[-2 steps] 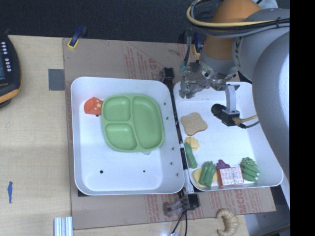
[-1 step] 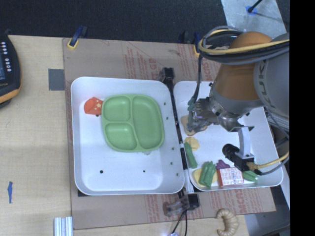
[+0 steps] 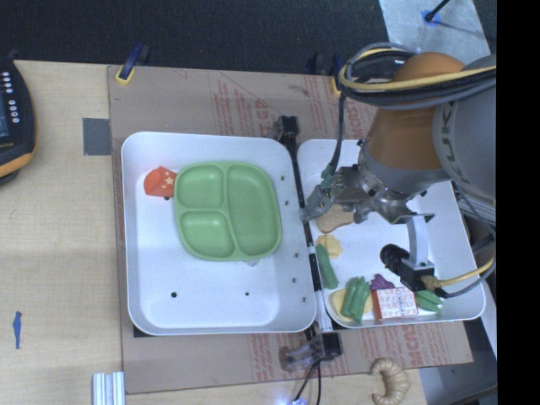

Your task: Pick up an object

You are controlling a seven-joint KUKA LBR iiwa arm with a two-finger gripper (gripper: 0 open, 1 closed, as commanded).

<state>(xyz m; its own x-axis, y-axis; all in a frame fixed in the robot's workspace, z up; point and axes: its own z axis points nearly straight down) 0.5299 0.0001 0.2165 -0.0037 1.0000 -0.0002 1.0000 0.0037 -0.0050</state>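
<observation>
My gripper (image 3: 336,202) hangs low over the left part of the right bin (image 3: 447,226), under the grey arm with its orange band. A tan, bread-like piece (image 3: 337,220) lies directly below it, partly covered by it. Close by in the same bin are a small yellow piece (image 3: 329,245), a long green vegetable (image 3: 326,270), a bunch of green pods (image 3: 356,298), a purple piece (image 3: 381,282) and a red and white box (image 3: 395,304). I cannot tell whether the gripper touches the tan piece.
The left bin (image 3: 211,306) holds a green divided plate (image 3: 228,211) and a small red toy (image 3: 159,181) at its upper left. The divider between the bins runs just left of the gripper. A tan curled object (image 3: 391,380) lies on the bench below the right bin.
</observation>
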